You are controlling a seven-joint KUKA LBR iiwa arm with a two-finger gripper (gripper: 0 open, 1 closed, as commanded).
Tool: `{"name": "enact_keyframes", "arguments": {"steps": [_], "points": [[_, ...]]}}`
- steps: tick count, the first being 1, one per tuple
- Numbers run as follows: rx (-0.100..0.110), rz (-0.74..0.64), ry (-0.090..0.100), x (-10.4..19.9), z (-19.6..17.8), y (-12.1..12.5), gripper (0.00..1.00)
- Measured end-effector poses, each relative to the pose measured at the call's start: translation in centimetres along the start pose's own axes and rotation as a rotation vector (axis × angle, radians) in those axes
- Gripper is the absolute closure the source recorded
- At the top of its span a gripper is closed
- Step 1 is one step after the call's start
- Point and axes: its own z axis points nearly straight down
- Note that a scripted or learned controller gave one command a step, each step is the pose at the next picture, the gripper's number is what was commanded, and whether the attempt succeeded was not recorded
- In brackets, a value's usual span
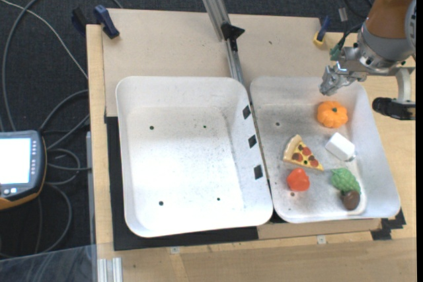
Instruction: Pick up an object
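Observation:
The right bin (284, 99) holds an orange toy pumpkin (332, 114), a pizza slice (301, 154), a white block (340, 146), a red tomato-like toy (298, 179), a green broccoli piece (343, 178) and a brown piece (350, 199). My gripper (330, 84) hangs over the far right part of this bin, just above and slightly left of the pumpkin. Nothing shows between its fingers. The fingers are too small and dark to judge their gap.
The left bin (185, 155) lies beside the right one, with a metal post (215, 3) rising at the back between them. Blue clamps (106, 20) sit at the bench's far corners. A pendant screen (16, 162) lies off the bench at left.

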Motion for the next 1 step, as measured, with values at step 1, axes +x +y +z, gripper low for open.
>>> {"name": "enact_keyframes", "arguments": {"steps": [1], "points": [[0.001, 0.000, 0.000, 0.01, -4.48, 0.07, 1.00]]}}
